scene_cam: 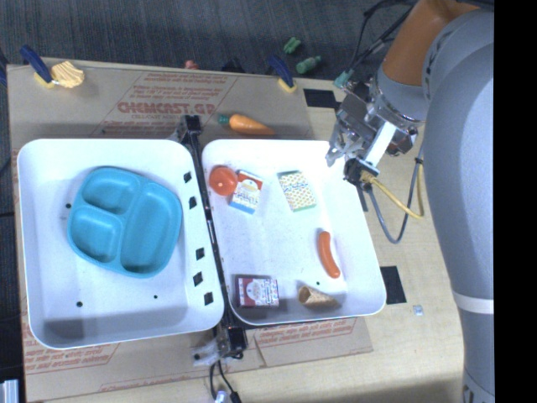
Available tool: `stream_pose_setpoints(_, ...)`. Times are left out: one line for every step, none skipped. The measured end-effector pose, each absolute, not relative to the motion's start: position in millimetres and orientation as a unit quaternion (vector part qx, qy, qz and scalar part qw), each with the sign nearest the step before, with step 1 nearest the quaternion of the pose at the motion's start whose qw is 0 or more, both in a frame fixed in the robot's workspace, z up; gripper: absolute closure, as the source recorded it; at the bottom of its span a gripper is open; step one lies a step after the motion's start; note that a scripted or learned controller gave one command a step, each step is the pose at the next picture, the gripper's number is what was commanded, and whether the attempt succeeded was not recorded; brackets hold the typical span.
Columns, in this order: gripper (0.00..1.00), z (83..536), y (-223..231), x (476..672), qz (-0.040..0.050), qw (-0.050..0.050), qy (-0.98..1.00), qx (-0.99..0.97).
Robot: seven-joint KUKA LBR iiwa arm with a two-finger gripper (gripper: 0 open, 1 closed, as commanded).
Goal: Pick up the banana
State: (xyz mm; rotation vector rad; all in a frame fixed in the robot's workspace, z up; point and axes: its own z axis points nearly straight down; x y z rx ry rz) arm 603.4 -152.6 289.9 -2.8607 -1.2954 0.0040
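Nearest the camera, along the near wall of the right bin [369, 269], there's a dark box [256, 291] and, just to its right, a tan wedge [317, 295]. A bit further in, near that bin's right wall, an orange-red sausage [329, 253] lies pointing roughly near-to-far.

Further back in the same bin there's a patterned box [296, 190], a small carton [246, 194] left of it, and a red tomato [221, 179] touching the carton, close to the bin's left wall. Butted up against the right bin's left side is the left bin [33, 250], with a blue divided plate [124, 221] in it.

The gripper [347, 159] hangs over the right bin's far right corner, around the rim. Honestly I can't tell how far open it is or whether it has anything, it's just a clutter of metal and cables from here.

Just past the right bin's far wall, a carrot [248, 125] lies on the cardboard [159, 99], leafy end to the left.

The banana [69, 75], as far as I can make out, is the stubby yellow thing way off to the far left of the right bin, on the cardboard's far left corner, outside both bins and beside a blue clip [35, 62]. It's well apart from the gripper. It's small and blurry, its long axis looks roughly left-right, and I can't tell which end is the stem.
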Motion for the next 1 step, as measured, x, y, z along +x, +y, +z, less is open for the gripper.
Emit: stream_pose_setpoints(0.00,289.1,-150.7,603.7,0.0018,0.002,-0.414,-0.910)
